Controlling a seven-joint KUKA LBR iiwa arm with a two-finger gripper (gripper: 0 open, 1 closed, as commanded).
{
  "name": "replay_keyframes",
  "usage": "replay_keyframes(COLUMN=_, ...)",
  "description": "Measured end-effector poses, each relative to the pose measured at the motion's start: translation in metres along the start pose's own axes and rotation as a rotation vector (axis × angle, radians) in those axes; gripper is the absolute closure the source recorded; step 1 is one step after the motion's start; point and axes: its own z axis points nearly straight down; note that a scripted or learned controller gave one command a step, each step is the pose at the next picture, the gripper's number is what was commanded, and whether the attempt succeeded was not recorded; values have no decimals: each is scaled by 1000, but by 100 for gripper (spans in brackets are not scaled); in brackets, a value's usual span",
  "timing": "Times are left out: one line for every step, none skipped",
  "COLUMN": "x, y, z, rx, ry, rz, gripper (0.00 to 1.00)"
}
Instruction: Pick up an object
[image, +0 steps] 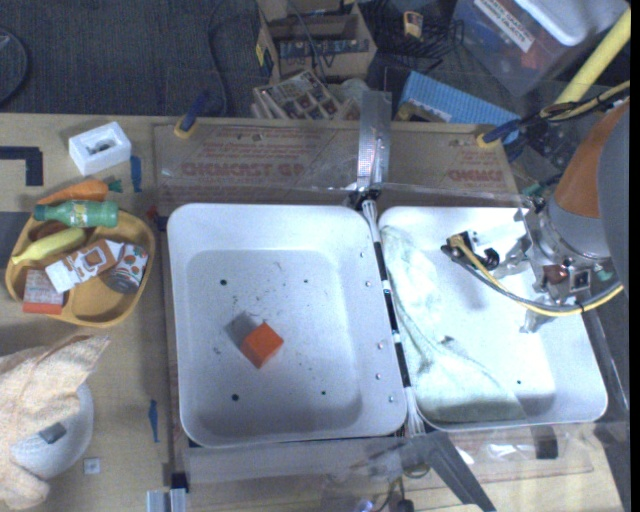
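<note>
Task's thing: an orange cube (264, 344) lies on the floor of the left bin (200, 232), a little left of the bin's centre and lower middle of the frame, with a dark shadow or small grey piece touching its upper-left side.

Arm: the grey arm (592, 190) with its orange band comes in at the right edge of the frame, over the right bin (580, 395).

Gripper: the gripper (545, 275) sits above the right part of the right bin, wrapped in yellow cables; I cannot tell how it is set from here.

Done so far: as I judge it, nothing of the pick. The cube rests free on the bin floor, well apart from the gripper, with the divider between the two bins in the way.

Left to do: the whole thing, by my reckoning: cross to the left bin, come down on the cube, close on it, lift.

Right bin contents: a crumpled sheet of clear plastic (420, 300) lies along its left side; pale on white, its edges are hard to follow.

Hard to make out: the grey patch beside the cube could be shadow or a second object. The gripper's tip is lost among cables and wrist hardware.

Cut off: the arm's upper part runs out of the frame at the right.

Bench, left of frame: a yellow bowl (95, 305) of toy groceries and a cloth, well apart from both bins.
</note>
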Motion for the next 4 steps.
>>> replay_keyframes(x=-32, y=80, z=-47, rx=-1, ry=1, rz=5, gripper=0)
replay_keyframes(x=-78, y=66, z=77, rx=5, ry=4, rz=-43, gripper=0)
replay_keyframes(x=32, y=90, z=13, rx=-1, ry=1, rz=-46, gripper=0)
replay_keyframes(x=-21, y=80, z=23, rx=2, ry=-1, rz=-81, gripper=0)
